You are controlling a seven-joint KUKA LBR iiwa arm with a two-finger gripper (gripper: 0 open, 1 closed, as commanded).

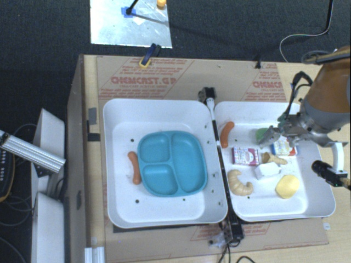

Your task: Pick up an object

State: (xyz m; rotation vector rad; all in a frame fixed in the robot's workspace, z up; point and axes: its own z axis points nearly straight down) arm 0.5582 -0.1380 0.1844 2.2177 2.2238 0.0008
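Two shallow white bins sit side by side on a bench covered with brown cardboard (164, 78) printed in red lettering, and around the bench the floor is dark carpet. The left bin (118, 201) holds a blue divided plate (171, 162) with three compartments, and a small orange-brown sausage (134, 167) lies just beside the plate's left edge. The right bin (318, 201) carries the clutter: another sausage (225, 133) near the divider between the bins, a pink carton (245, 156), a croissant (240, 182), a small white block (267, 170), a yellow lemon (287, 186), and a green item (264, 133) near the upper middle whose shape is too blurred to name. The arm (329, 97) comes in from the right, its orange band above the wrist, and the gripper (279, 137) hangs low over the right bin, just beside the green item and above a small red-and-white package (282, 148); how it is set cannot be told, since the metal parts blur together there. Beyond the bench, on the carpet, lies a shiny grey sheet (129, 21) with a small orange ball (161, 2) on it. At the far left stand white box-like frames (46, 147) and a silver rail (33, 151).
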